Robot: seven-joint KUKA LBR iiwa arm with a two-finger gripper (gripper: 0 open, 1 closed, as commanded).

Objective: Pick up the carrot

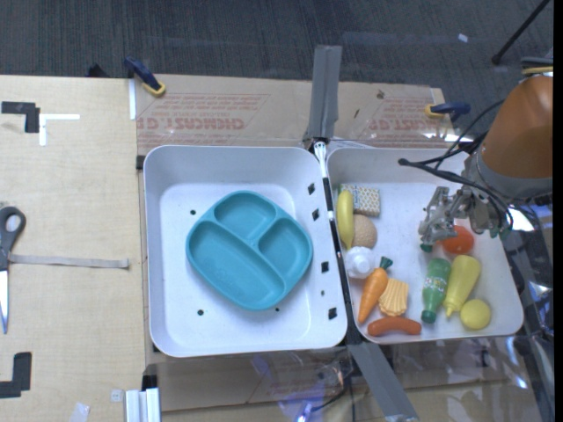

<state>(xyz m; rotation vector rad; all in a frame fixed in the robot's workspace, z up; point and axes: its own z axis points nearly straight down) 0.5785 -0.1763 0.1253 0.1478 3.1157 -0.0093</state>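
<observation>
One claw (434,227) hovers, grip state unclear; carrot (373,294) lies down-left of it, well apart.

One fixed camera overhead — slanted, facing both bins (158,236).

The carrot (373,294) lies hemmed in: a white piece (358,263) touches its top, a corn-like piece (394,296) lies just beside on the right, and an orange-red piece (394,326) sits below. Bare bin floor (400,222) opens above the corn-like piece, left of the gripper (435,227).
</observation>
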